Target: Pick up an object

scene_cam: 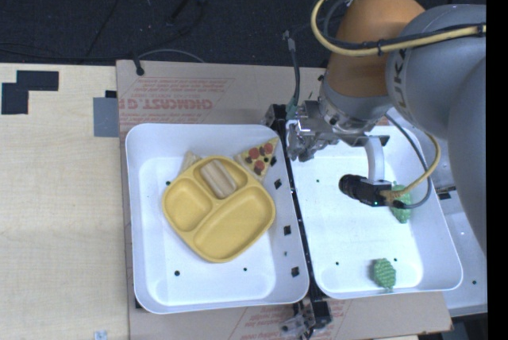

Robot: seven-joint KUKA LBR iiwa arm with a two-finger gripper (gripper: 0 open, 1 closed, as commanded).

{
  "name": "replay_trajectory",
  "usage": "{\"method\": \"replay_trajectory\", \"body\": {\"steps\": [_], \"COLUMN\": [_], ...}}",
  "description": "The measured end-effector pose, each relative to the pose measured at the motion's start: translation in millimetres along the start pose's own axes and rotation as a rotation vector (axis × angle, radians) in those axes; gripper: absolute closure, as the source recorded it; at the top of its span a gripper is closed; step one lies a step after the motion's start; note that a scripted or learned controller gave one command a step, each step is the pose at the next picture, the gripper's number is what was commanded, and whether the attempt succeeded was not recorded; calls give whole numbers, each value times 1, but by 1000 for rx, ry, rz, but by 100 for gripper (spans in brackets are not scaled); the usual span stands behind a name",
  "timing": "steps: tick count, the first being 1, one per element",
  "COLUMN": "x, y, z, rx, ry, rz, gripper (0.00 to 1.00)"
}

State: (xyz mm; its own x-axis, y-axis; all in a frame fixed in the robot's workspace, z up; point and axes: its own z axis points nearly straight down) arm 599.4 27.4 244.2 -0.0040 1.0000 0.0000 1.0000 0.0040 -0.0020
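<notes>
My gripper (305, 141) hangs above the wall between the two bins; whether it is open or closed, I cannot tell. The nearest pick, a toy pizza slice (260, 157), lies in the left bin's (151, 251) corner just beside the yellow plate (230, 229). I should descend centred on it, clear of plate and wall.

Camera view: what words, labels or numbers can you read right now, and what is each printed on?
Brown cardboard sheet under the two shallow white bins, far side: a line of red printed capitals, upside down, too blurred to quote.
Same cardboard, near edge: more red print, too small to read.
Yellow divided plastic plate: no text.
</notes>
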Motion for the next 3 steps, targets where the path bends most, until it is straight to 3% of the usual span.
{"method": "replay_trajectory", "body": {"steps": [1,2,3], "x": [55,82,81], "y": [0,4,4], "z": [18,19,19], "rx": [3,1,2], "ry": [0,-1,-1], "rz": [0,2,2], "gripper": [100,100,0]}}
